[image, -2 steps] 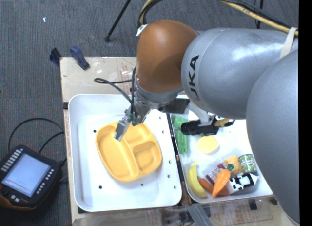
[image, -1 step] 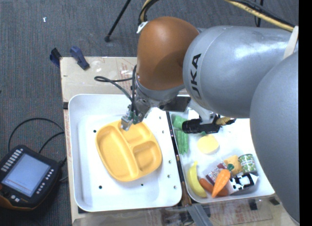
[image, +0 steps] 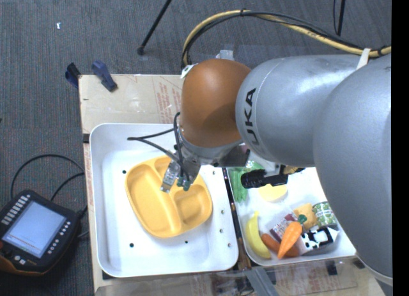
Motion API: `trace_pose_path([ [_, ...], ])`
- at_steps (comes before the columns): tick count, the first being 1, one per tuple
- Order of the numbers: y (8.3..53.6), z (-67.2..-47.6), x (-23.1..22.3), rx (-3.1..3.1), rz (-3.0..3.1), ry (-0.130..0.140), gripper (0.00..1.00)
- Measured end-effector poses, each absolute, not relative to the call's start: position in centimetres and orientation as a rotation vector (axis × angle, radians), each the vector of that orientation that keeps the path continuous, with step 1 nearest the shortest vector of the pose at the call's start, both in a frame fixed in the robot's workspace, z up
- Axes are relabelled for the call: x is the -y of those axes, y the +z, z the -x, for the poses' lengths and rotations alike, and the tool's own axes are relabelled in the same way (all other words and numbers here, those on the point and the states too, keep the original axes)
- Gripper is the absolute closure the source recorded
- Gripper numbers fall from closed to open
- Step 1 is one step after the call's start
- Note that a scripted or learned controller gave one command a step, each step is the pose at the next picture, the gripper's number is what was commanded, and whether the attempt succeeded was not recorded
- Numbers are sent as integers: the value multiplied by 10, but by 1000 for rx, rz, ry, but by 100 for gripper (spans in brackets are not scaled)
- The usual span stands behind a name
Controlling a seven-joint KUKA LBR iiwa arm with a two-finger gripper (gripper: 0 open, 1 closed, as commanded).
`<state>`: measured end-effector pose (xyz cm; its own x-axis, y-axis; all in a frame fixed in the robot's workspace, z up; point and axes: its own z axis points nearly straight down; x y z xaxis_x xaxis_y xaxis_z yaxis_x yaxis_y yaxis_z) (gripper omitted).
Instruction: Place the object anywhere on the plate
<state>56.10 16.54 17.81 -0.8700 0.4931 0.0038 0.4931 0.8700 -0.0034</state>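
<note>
The object could not be made out between the fingers — whether the hand (image: 177, 179) was spread or pinching something could not be told. The hand hung directly over the yellow plate (image: 167, 202), above its upper middle. The plate lay in the left bin (image: 108, 237); the right bin (image: 345, 245) held a banana (image: 255, 237), a carrot (image: 290, 238) and other toy foods.

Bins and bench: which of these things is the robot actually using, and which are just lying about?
In use:
- yellow plate, in the left bin
- hand, above the plate

Lying about:
- banana, carrot and other toy food in the right bin
- control tablet on the floor
- blue clamp
</note>
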Motion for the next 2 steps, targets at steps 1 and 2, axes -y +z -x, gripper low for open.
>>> trace_pose_path([
  [1, 91, -562, -156, 3145, 19, -6, 100],
  [2, 90, -560, -159, 3142, 13, -10, 0],
])
